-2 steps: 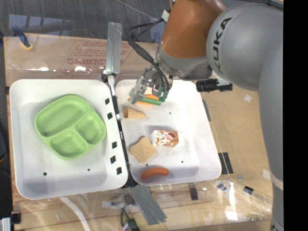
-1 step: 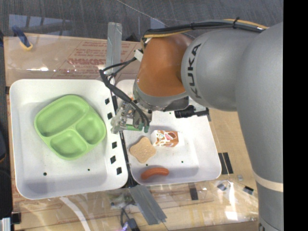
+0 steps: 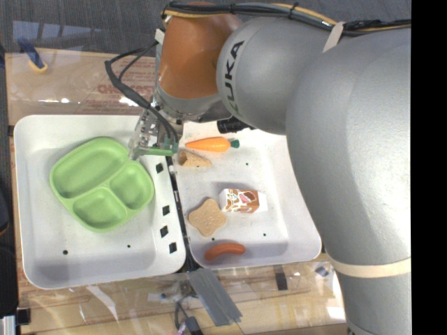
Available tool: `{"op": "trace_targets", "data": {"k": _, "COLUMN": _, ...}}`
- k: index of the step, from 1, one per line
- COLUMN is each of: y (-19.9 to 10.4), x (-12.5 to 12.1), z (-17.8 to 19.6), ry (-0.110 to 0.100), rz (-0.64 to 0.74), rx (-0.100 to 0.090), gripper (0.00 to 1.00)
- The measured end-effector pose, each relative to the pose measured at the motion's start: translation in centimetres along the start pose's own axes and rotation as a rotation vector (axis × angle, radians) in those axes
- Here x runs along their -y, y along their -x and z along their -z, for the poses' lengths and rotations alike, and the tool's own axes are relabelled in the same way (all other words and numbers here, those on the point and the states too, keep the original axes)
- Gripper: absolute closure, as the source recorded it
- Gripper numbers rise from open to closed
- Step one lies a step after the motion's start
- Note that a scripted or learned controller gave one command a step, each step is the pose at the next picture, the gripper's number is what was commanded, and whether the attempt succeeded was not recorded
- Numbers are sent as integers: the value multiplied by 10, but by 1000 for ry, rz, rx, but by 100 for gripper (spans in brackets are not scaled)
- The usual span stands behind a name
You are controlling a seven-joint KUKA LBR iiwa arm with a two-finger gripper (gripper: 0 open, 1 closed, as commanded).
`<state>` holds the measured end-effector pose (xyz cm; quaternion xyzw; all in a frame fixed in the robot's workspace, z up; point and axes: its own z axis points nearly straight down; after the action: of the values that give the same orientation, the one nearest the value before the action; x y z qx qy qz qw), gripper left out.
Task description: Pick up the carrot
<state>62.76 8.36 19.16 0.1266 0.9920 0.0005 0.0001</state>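
grey arm [image 3: 328, 117] filling the frame's right and cutting off the right bin [image 3: 279, 239], gripper [image 3: 150, 144] at centre above the bins' divide, carrot [image 3: 207, 144] just right of it, partly hiding a cracker [image 3: 193, 160], green plate [image 3: 101, 182] in left bin [image 3: 42, 257]

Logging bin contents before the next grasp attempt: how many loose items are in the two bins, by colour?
Green: 1, the divided plate in the left bin
Orange: 1, the carrot
Red: 1, the sausage-shaped piece
Tan: 2, the toast-shaped piece and a smaller piece just below the carrot
White and brown: 1, the small carton
Total: 6
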Motion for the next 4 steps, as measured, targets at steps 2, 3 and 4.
{"op": "trace_targets", "data": {"k": 2, "y": 11, "x": 17, "z": 1, "ry": -1, "rz": 164, "rx": -1, "gripper": 100}}
{"op": "trace_targets", "data": {"k": 3, "y": 20, "x": 23, "z": 26, "ry": -1, "rz": -173, "rx": 3, "gripper": 100}}
{"op": "trace_targets", "data": {"k": 4, "y": 28, "x": 35, "z": 27, "ry": -1, "rz": -574, "rx": 3, "gripper": 100}}
